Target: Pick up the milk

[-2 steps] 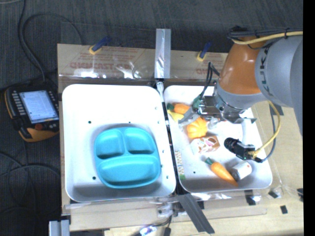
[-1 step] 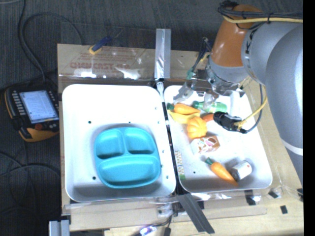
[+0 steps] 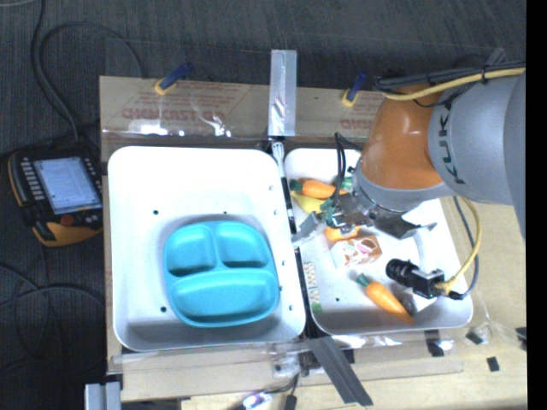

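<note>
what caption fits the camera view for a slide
KUKA arm reaching into the right bin among carrots and other items; blue tray in the left bin.

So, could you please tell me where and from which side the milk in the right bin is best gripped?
The milk carton seems to lie flat on the floor of the right bin, so I would come straight down from above and close across its two shorter sides. A side approach looks poor: a carrot lies close below it.
</note>
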You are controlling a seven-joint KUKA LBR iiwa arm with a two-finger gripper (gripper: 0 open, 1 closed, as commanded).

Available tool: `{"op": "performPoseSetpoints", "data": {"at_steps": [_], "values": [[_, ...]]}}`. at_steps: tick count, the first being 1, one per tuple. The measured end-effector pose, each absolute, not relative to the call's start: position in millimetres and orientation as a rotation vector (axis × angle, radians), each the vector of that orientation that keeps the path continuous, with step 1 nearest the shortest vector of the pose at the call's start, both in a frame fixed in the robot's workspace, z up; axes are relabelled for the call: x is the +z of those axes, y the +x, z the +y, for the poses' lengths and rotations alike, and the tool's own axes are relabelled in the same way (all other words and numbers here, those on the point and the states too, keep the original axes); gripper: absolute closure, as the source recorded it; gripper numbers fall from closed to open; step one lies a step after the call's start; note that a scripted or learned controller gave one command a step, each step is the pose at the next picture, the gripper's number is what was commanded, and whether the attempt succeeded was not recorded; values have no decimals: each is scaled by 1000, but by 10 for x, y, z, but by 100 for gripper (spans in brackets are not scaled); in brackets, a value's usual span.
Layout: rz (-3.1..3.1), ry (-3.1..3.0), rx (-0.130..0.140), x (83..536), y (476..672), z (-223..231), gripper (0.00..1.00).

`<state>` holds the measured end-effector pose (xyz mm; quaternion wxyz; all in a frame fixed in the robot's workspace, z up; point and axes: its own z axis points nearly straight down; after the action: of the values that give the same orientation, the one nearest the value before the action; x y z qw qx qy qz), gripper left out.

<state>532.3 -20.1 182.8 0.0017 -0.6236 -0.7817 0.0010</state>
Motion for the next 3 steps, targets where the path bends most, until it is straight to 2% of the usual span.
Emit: {"op": "performPoseSetpoints", "data": {"at_steps": [1,2,3], "values": [[-2507,-1888,3,1825,5482,209,0],[-2146,-2290,5,1828,4960,-501,0],[-2117,-2315,5,1018,4824,-1007,0]]}}
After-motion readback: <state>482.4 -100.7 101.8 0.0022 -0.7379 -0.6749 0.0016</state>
